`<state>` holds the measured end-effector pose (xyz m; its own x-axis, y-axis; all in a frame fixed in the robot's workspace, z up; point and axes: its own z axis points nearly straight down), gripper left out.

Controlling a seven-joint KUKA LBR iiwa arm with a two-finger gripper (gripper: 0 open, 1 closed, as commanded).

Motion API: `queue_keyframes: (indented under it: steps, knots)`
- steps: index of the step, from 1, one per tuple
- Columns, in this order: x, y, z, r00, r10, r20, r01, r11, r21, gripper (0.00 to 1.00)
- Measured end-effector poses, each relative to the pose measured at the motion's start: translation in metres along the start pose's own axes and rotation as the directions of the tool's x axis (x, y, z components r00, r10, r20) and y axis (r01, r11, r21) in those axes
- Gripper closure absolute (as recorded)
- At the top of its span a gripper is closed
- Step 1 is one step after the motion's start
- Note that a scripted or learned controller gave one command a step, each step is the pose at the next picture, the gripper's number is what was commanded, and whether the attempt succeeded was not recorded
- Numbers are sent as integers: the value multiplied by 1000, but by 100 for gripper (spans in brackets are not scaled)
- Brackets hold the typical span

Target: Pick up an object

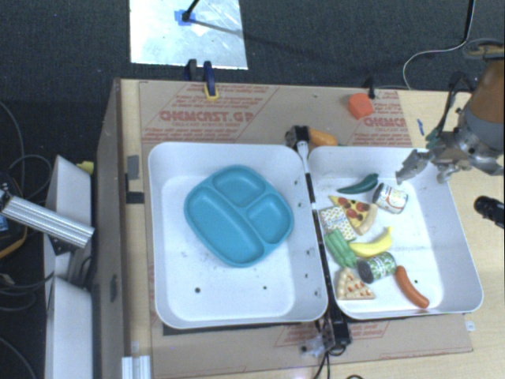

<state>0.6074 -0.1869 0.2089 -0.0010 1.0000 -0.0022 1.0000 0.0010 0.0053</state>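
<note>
The right bin [458,235] holds several toy foods: a dark green pepper [359,185], a small white can [390,198], a pizza slice [352,210], a yellow banana [371,245], a green cucumber [339,248], a green can [377,268], a red sausage [412,287] and a second pizza slice [353,286]. My gripper [428,168] hangs over the bin's upper right part, just right of and above the white can. Its fingers stand spread, with nothing between them.
The left bin [181,290] bears a blue divided plate [238,214]. On the bench behind the bins lie an orange block [360,105] and a small orange item [322,139] by the divider. A cable loops at the upper right.
</note>
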Motion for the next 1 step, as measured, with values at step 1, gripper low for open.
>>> queue_keyframes:
  steps: [1]
  knots:
    - [-1, -75, 96, 1000, 0, -2, 0, 1000, 4, 0]
